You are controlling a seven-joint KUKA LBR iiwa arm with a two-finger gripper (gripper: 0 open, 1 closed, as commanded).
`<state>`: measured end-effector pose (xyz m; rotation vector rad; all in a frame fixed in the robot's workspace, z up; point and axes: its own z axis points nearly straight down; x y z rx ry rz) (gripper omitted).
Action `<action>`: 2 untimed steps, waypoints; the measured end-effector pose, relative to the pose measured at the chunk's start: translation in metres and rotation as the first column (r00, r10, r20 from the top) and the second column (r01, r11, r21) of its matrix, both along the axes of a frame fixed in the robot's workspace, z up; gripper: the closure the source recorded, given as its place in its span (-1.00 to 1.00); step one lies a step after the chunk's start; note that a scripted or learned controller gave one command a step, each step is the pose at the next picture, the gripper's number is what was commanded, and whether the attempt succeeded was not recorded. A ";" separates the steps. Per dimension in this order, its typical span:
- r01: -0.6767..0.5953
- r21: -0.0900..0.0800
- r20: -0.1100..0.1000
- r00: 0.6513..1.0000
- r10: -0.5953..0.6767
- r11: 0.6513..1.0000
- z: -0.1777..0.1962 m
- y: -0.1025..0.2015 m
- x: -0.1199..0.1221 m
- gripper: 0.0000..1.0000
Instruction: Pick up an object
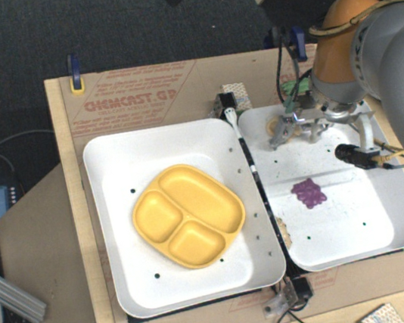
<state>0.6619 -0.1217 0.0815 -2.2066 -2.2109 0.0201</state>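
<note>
Over on the left, 1 white bin (pixel 105 181) holds a yellow plate (pixel 188 214) w/ 3 compartments, lying flat approx. mid-floor. The right bin (pixel 368 236), just beside it, has 1 purple lump (pixel 309 192) lying loose near its middle. The gripper (pixel 296 129) hangs low at that bin's far-left corner, apart from the lump. Can't tell from here if it's spread or pressed together.
</note>
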 end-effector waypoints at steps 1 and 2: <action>0.001 -0.004 0.000 1.000 -0.001 1.000 0.001 0.012 0.000 -1.00; 0.001 0.000 0.000 1.000 -0.001 1.000 0.000 0.004 0.000 -1.00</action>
